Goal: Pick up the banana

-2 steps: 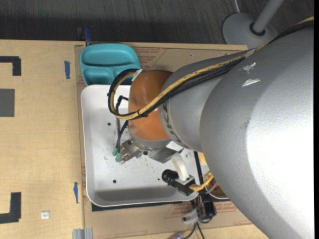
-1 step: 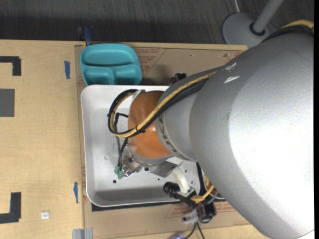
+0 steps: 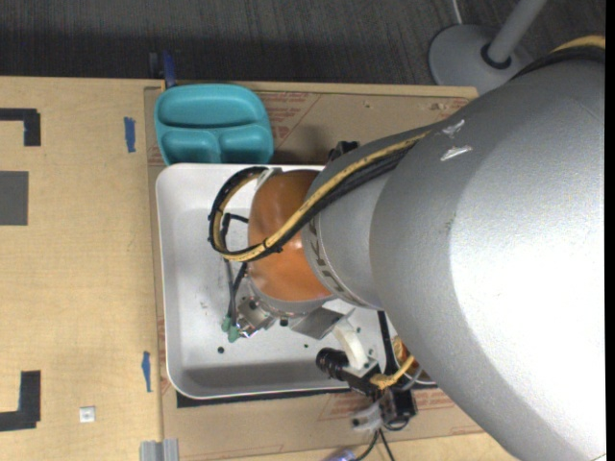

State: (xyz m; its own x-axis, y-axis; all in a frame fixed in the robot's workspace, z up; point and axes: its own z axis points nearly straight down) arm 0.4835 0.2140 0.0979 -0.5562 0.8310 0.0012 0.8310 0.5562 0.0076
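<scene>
— Where are you?

— My arm (image 3: 461,257) covers most of the bin (image 3: 183,286); my claw (image 3: 240,327) is low over its floor, toward the near edge.

— Open or shut?

— Can't tell; the wrist hides it.

— The banana?

— Hidden too, probably under me. I'd settle squarely before closing, then lift straight, clear of the teal tray (image 3: 213,123) at the far edge.

Your arm (image 3: 452,248) blocks the bin (image 3: 183,286) from three o'clock. Bare floor lies open toward nine; a teal tray (image 3: 213,123) crowds twelve.
</scene>
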